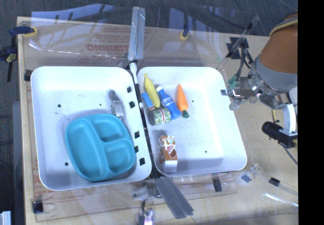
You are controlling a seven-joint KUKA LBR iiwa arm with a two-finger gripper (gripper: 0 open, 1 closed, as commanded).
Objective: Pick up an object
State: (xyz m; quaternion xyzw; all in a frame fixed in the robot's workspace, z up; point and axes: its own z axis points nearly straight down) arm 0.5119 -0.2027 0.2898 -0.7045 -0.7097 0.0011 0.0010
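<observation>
The right bin (223, 118) holds a yellow banana (150, 89), a blue bottle (166, 100), an orange carrot (181, 98) and a small green-and-white can (161, 116), all clustered near its back left. A small brown-and-white carton (168, 152) stands near that bin's front edge. My gripper (237, 92) hangs at the right bin's right rim, well right of the carrot and above none of the objects. Nothing shows in it.
The left bin (45, 97) carries a blue divided plate (100, 145) and a small grey metal piece (116, 105). A raised divider (137, 118) runs between the bins. The right bin's floor is bare at its centre and right.
</observation>
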